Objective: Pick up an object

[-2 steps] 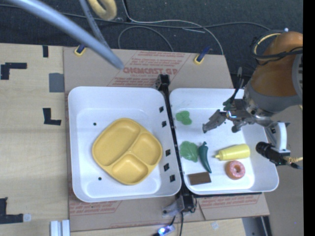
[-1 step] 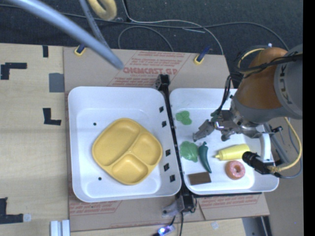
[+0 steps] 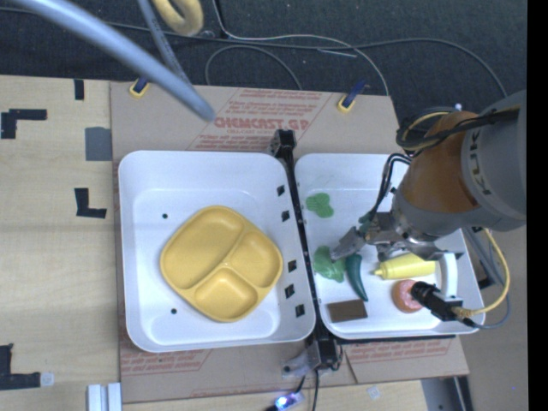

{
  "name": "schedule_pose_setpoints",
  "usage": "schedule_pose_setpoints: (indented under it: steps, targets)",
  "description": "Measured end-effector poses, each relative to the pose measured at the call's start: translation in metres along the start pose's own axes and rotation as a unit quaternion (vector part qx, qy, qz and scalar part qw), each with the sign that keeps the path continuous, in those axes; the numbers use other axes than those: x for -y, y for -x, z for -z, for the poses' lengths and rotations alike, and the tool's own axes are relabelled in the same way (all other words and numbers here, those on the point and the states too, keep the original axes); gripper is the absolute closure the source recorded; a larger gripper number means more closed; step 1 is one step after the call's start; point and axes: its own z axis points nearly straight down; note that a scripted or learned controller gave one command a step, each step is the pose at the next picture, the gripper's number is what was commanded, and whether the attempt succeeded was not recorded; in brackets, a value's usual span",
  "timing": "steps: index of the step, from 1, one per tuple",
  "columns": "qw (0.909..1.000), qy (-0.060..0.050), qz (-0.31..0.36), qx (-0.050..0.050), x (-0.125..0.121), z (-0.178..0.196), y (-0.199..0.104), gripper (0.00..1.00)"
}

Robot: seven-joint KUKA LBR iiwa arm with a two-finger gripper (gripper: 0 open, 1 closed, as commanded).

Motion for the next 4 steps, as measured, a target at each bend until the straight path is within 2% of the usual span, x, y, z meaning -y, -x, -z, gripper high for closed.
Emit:
schedule_pose_setpoints:
  steps: [1,2,3,4]
  targets:
    - [1.0,0.003,0.0,0.0,0.0,-0.048,0.0,0.0]
    - [1.0,0.003,0.001,0.0,-0.001,-0.035,0.0,1.0]
    - [1.0,0.004,0.001,0.0,0.003,0.01,-0.008,1.0]
    - [1.0,0.005,0.001,0.001,-0.006,0.058,-0.006,1.0]
